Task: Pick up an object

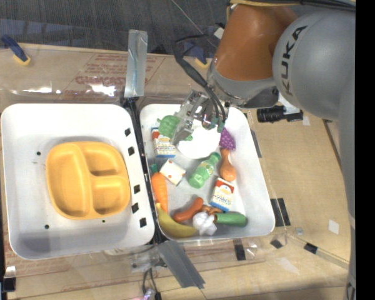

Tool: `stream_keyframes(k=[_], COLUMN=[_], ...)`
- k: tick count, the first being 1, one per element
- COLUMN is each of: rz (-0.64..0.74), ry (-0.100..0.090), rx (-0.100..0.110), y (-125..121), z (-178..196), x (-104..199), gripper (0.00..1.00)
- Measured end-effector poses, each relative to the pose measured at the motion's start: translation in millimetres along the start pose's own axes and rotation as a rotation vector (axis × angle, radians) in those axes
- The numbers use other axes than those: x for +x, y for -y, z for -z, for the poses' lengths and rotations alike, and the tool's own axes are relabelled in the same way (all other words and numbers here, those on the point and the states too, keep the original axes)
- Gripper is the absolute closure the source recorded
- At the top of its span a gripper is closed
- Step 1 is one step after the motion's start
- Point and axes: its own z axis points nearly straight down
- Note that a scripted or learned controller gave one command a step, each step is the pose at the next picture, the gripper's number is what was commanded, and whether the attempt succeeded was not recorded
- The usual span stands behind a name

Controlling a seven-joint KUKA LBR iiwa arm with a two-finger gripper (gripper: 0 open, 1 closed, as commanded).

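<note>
In the right-hand shallow white bin (257, 175), the metal two-finger gripper (189, 129) is hanging over the leafy green plastic toy vegetable (169, 125) near the far-left corner; I cannot tell what state it is in. The toy is looking light, rigid and slick, best pinched across its bumpy middle

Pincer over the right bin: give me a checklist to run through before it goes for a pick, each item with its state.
1. Pincer is above the right bin, at its far end: ok.
2. Something lies under it to take; green broccoli and a white plate are there: ok.
3. Anything between its fingers: cannot tell, the wrist blocks the view.
4. Target stands apart from its neighbours: not ok, toys crowd together.
5. Yellow tray sits in the left bin, out of the path: ok.
</note>
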Motion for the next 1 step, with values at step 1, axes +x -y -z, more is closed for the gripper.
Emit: stream_keyframes(k=[1], rz=[0.247], ry=[-0.003], rx=[0.001], y=[72.3], z=[-97.2], x=[-55.1], gripper=[1.0])
